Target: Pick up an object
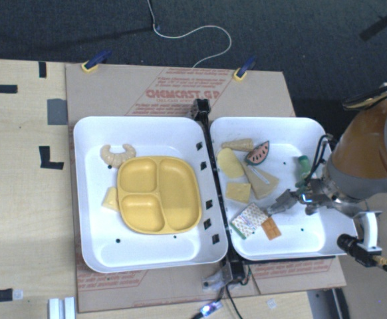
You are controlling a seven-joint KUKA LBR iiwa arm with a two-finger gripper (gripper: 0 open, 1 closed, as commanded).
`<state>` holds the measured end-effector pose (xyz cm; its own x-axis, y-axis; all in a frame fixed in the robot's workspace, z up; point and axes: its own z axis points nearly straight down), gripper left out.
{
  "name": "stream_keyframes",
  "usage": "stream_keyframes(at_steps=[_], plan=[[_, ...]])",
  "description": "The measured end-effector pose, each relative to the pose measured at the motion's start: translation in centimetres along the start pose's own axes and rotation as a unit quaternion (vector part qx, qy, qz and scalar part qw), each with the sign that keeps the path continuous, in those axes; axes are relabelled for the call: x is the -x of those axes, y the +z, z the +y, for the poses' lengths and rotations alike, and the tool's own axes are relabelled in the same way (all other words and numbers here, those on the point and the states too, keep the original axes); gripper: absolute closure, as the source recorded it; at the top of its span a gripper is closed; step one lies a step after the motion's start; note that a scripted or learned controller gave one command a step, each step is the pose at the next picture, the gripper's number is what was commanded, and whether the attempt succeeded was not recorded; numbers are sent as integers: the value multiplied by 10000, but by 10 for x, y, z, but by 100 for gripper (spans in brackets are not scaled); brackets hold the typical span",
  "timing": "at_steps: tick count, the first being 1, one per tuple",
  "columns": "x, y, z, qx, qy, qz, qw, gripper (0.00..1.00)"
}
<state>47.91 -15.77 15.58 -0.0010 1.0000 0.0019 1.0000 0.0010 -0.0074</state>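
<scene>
Far to the gripper's left, in the left bin (87,178): a yellow divided plate (159,195), tilted a little, taking up most of the floor. A tan curled piece (116,153) lies just beyond the plate's far-left corner. A pale yellow wedge (110,199) peeks out from under the plate's left edge, touching it.

Right bin (313,241), left of the gripper: a loose cluster of small toy-food pieces. A tan stick (237,144) sits at the far side, a watermelon slice (257,152) just beside it. Below those are pale yellow cheese-like wedges (231,165), overlapping one another. Nearer the gripper's own level, a patterned square packet (248,220) and an orange cracker (270,228) touch or nearly touch. A small green object (303,163) lies by the far-right wall, beyond the gripper.

Gripper (281,203): low inside the right bin, fingers pointing left toward the cluster. At this size I cannot tell whether it is spread or closed. Nothing is visibly between the fingers, so no hold is claimed.

Step, as I judge it: approach, grasp not yet made. The nearest candidates are the packet and cracker, just ahead of and below the tip, and the lowest cheese wedge.

Next move likely calls for picking one piece, centring over it and coming down squarely. The flat pieces lie flush on the bin floor and crowd together, so a clean pinch looks hard; a slip or a double pick seems the main risk.
</scene>
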Motion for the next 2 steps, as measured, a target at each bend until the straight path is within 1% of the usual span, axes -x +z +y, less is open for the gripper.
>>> stream_keyframes(at_steps=[1, 2], plan=[[-8, 56, -8, 13, 8, 1, 10000, 0], [-10, 68, -7, 21, -12, 30, 10000, 0]])
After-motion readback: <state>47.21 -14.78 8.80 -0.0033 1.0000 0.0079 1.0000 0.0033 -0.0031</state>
